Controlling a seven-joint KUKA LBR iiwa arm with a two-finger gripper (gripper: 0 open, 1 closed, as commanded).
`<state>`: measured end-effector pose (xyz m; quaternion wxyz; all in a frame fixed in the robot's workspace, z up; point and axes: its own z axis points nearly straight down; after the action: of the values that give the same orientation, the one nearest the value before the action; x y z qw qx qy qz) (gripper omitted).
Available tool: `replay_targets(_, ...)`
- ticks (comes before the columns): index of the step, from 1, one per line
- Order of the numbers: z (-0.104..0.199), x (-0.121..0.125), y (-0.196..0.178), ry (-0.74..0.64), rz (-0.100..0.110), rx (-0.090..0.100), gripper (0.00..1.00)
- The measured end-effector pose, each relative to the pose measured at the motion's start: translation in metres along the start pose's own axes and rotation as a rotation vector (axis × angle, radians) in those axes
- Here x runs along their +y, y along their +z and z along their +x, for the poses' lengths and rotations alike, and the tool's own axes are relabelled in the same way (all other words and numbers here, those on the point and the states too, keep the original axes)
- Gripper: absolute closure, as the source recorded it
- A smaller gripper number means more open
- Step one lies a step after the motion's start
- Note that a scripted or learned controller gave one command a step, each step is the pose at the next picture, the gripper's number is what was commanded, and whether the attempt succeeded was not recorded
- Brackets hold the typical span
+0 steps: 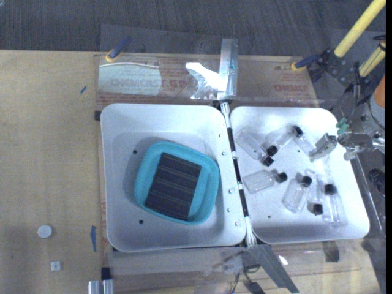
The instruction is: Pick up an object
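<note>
Gripper (323,146) hovers over the right bin (358,225); finger state unclear. Vials (262,180) lie untouched. Pick not yet made.

The left white bin (116,164) holds a teal square tray (147,164) with a dark ribbed block (174,185) lying on it — slightly rotated. At its 12 o'clock lies a clear plastic sheet (131,78), clipped by a blue-and-orange clamp (116,49). A small grey disc (44,231) sits on the bench at 8 o'clock.

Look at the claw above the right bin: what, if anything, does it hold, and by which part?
It cannot be told. The claw sits over the right bin beside a clear bottle.
</note>
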<state>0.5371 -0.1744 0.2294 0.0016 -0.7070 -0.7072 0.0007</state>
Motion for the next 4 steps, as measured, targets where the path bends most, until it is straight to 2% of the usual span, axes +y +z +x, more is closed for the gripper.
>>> replay_targets(1, -0.015, 0.036, 0.116, -0.086, -0.003, -0.001, 0.00)
replay_targets(2, -0.039, 0.063, 0.140, -0.127, -0.010, 0.010, 0.00)
replay_targets(3, -0.043, 0.063, 0.130, -0.125, -0.012, -0.001, 1.00)
replay_targets(4, 0.028, 0.119, 0.018, -0.086, -0.005, -0.003, 1.00)
